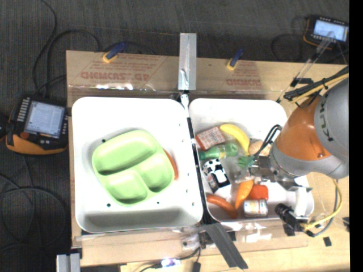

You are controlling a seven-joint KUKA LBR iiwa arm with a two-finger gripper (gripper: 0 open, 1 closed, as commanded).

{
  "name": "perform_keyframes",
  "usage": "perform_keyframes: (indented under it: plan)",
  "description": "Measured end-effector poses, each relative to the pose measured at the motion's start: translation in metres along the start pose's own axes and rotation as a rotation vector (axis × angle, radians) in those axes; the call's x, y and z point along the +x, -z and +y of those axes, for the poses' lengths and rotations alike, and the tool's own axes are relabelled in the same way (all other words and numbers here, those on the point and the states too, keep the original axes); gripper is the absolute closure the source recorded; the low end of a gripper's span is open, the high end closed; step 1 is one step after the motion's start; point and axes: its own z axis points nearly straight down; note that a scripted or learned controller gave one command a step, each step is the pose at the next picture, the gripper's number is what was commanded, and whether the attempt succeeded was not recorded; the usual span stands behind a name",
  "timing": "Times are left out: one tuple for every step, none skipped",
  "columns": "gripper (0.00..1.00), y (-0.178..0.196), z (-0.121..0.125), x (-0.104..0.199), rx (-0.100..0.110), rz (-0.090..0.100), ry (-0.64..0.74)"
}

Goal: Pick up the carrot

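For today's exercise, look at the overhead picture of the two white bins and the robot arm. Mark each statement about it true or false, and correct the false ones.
1. The green tray lies in the left bin. True.
2. The banana lies in the left bin. False: it lies in the right bin, near its far side.
3. The carrot lies in the right bin among other items. True.
4. The arm reaches over the left bin. False: it hangs over the right bin's right side.
5. The green tray has several compartments. True.
6. The small jar lies beside the banana. False: it lies near the bin's front edge, by the carrot.
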Motion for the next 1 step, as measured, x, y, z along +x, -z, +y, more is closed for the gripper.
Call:
perform_keyframes:
  plan:
    - [1.0,0.0989,0.0072,0.0556,0.018,-0.001,-0.039]
